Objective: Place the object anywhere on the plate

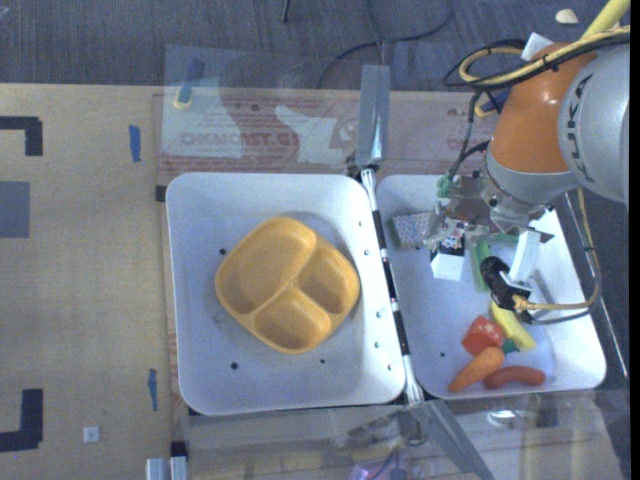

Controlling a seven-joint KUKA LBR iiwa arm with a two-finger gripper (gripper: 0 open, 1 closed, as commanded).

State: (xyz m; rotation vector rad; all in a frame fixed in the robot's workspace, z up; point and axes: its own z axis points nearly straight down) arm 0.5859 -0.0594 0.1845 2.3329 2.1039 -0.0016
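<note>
A yellow plate [288, 283] with three compartments lies in the middle of the left bin [190, 218]. My gripper [452, 242] hangs low over the upper left part of the right bin [430, 338], well apart from the plate. Toy foods lie at that bin's lower right: a red piece [482, 335], an orange carrot [476, 370], a red sausage [514, 377] and a yellow piece [511, 326]. They are below and right of the gripper, not touching it. What is under the gripper is hidden by the wrist.
A small grey patch [410, 230] lies at the right bin's upper left, just left of the gripper. A raised divider [385, 288] separates the two bins. Bare white floor surrounds the plate in the left bin.
</note>
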